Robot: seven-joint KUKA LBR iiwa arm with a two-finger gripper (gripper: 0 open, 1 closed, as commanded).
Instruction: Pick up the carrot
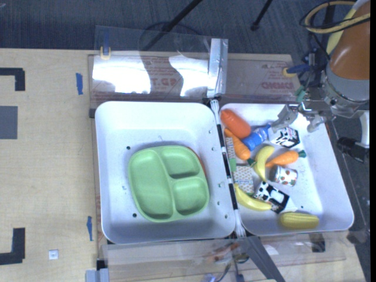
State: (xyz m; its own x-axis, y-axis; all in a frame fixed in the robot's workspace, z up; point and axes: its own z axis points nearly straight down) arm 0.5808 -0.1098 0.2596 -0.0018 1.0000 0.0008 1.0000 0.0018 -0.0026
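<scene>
Right bin (335, 198) holds a heap of toy food; left bin (111, 157) holds a green divided plate (169, 183).

Carrot (286, 157): small, orange with a green tuft at its right end, lying roughly level near the middle of the right bin. It rests against the upper end of a yellow banana (262, 159), just below a black-and-white patterned toy (287, 137), and just above a small white piece (286, 175). Crowded on three sides.

Other orange items in the same bin could be mistaken for it: a larger orange-red piece (235, 123) up-left of the carrot, near the divider between bins, and a smaller orange piece (240, 148) below that. A blue item (255, 138) sits between them and the carrot.

Tool (298, 117) hangs over the bin's upper right part, up and slightly right of the carrot, clear of it. Fingers appear spread apart, nothing between them.

Step in hand, as judged: approach, grasp not yet made. Next move calls for shifting down-left to centre over the carrot, turning the fingers to close across its short width, then descending without snagging the patterned toy or the banana.
</scene>
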